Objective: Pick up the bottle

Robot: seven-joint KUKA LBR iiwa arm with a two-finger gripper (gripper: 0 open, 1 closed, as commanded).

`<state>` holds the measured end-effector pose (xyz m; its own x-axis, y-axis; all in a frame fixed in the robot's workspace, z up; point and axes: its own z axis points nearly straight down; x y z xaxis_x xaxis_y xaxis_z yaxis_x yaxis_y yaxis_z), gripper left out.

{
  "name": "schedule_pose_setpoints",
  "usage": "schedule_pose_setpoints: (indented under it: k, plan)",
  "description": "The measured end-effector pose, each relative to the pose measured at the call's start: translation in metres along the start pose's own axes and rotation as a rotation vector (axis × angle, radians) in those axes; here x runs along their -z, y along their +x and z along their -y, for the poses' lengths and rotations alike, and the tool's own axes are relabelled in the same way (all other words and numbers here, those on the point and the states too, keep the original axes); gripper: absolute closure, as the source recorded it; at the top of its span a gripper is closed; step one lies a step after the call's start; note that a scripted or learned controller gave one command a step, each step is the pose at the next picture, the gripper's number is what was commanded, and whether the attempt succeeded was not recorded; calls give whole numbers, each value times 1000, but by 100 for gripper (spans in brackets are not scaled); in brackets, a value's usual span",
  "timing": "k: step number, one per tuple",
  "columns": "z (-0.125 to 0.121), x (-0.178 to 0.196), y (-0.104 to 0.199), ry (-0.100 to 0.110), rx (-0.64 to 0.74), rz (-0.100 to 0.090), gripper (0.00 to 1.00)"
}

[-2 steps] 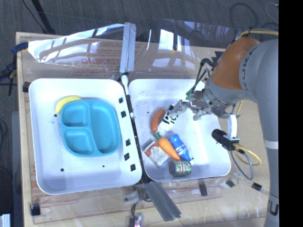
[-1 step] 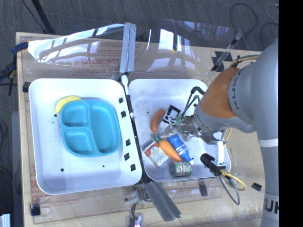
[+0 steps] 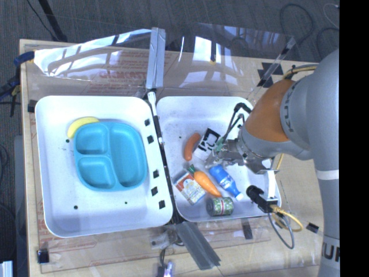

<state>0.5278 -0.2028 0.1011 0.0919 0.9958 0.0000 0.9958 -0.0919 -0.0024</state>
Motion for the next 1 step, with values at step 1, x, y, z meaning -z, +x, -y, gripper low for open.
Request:
schedule_pose_setpoints:
  k: [1]
  plan:
    - [-7,143,28,-4,224,2,100]
